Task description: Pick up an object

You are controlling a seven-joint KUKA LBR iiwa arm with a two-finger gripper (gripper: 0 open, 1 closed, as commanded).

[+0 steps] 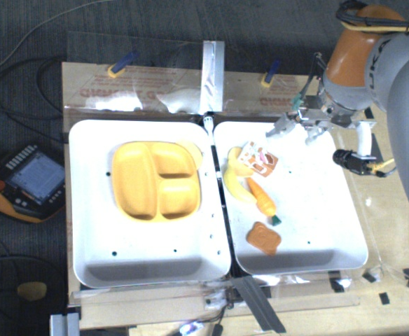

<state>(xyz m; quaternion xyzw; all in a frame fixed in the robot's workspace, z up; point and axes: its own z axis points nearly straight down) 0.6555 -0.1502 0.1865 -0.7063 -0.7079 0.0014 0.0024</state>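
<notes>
The right bin (330, 208) holds several toy foods. A yellow banana (231, 179) lies along its left wall. A small white and red packet (256, 159) rests against the banana. Below it lies an orange carrot (262, 197) with a green tip, and a brown bread piece (263, 238) sits near the front. My gripper (295, 131) hangs over the bin's far edge, up and to the right of the packet. Its two fingers are spread open with nothing between them.
The left bin (92, 243) holds a yellow divided tray (155, 180). A ridge (218, 187) separates the two bins. Bare white floor takes up the right half of the right bin. A black handheld unit (29, 177) lies off the bench to the left.
</notes>
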